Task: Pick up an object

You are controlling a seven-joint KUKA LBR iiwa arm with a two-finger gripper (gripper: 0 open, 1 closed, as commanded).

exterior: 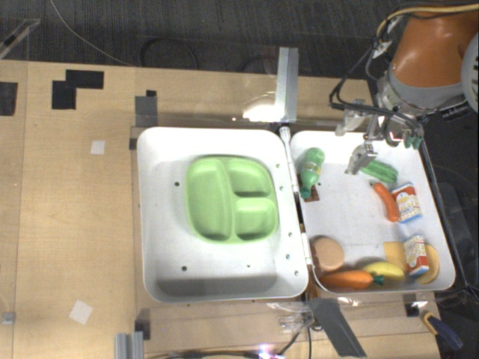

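1. Sitting side by side on the pale wooden bench (67, 223): two shallow white plastic bins, left bin (161, 268) and right bin (340, 200), rims touching along the middle.
2. Open white floor across the right bin's centre; objects crowded along its far, right and near walls.
3. Smooth moulded green compartment plate (228, 198) centred in the left bin, bare floor all round it.
4. Glossy plastic pieces: green bottle (310, 166) by the divider, green pepper-like piece (379, 171), orange-red sausage (386, 200), two small cans (405, 203) (415, 251), round brown bun (328, 253), orange carrot (348, 279), yellow banana (385, 269).
5. Reaching from the right, tilted down: gripper (361, 159) at the far end, just beside the pepper piece, nothing visibly between fingers; open or closed impossible to tell.
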